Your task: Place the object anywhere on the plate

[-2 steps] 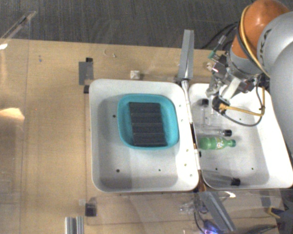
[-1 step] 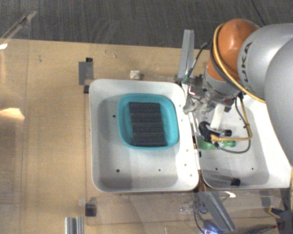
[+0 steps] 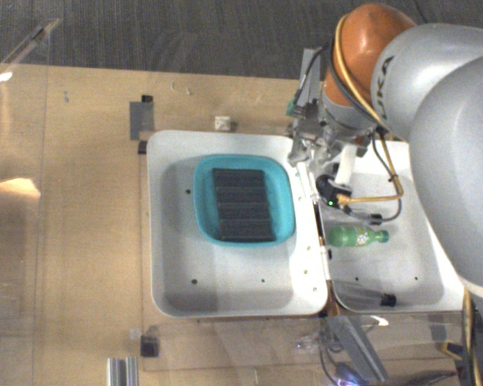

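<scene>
Gripper [image 3: 306,153] above bin wall [image 3: 309,256], its grip hidden from you. Green bottle [image 3: 356,236] not on blue plate [image 3: 203,203] yet. Next you likely reach down, grab bottle.

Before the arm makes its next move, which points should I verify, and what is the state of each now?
1. The green bottle lies free in the right bin: ok.
2. The hand is at the bottle: not ok; it is near the bins' shared wall, apart.
3. The teal plate sits in the left bin: ok.
4. Free room on the plate: not ok; a dark ridged tray covers most of it.
</scene>
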Robot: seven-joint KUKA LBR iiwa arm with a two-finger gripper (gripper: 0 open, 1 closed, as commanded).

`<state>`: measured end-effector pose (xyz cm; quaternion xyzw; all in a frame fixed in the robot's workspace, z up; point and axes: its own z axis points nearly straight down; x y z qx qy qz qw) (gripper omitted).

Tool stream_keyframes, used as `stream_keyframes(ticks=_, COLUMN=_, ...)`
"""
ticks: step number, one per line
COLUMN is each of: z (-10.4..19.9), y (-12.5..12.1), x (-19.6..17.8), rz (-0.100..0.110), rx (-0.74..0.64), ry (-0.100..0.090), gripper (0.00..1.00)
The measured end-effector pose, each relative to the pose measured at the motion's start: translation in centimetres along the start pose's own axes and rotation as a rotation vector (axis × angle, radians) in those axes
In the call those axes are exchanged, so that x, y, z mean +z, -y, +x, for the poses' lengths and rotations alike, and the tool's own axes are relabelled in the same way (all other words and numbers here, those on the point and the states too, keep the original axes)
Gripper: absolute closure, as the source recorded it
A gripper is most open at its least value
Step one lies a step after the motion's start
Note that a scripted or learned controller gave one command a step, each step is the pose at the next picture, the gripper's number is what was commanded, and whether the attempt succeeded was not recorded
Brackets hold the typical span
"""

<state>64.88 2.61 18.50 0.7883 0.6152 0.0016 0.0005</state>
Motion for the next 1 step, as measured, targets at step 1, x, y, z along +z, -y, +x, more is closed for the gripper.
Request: stream_keyframes(ticks=1, z=-0.02, y=-0.02, x=-0.02, rz=-0.001, rx=0.0, ry=0.0, gripper=0.0)
